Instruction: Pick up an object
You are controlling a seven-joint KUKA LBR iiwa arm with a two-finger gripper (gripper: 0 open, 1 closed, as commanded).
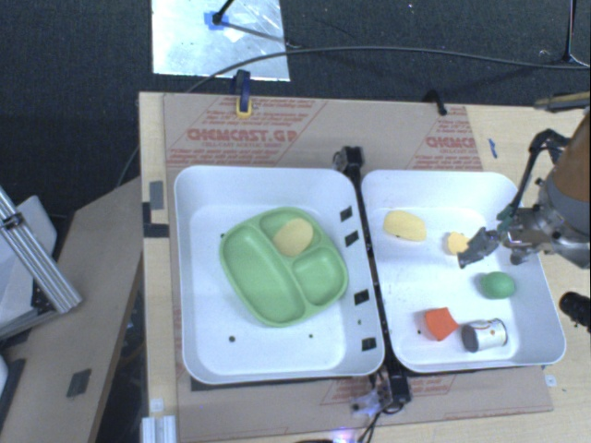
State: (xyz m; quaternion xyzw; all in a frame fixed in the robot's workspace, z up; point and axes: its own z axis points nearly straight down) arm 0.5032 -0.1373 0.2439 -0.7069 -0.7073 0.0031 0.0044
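Observation:
In the right bin (526, 197) lie a pale yellow lump (404, 225), a small yellow piece (456, 243), a green ball (498, 285), an orange block (440, 323) and a silver can (485, 334) on its side. My gripper (484, 245) reaches in from the right and hangs low over this bin, just right of the small yellow piece and above the green ball. Nothing is visibly held in it.
The left bin (212, 340) holds a green divided plate (263, 284) with a yellow object (294, 236) in its top compartment. A black divider with clips (365, 275) runs between the bins. Brown cardboard (277, 132) lies under both.

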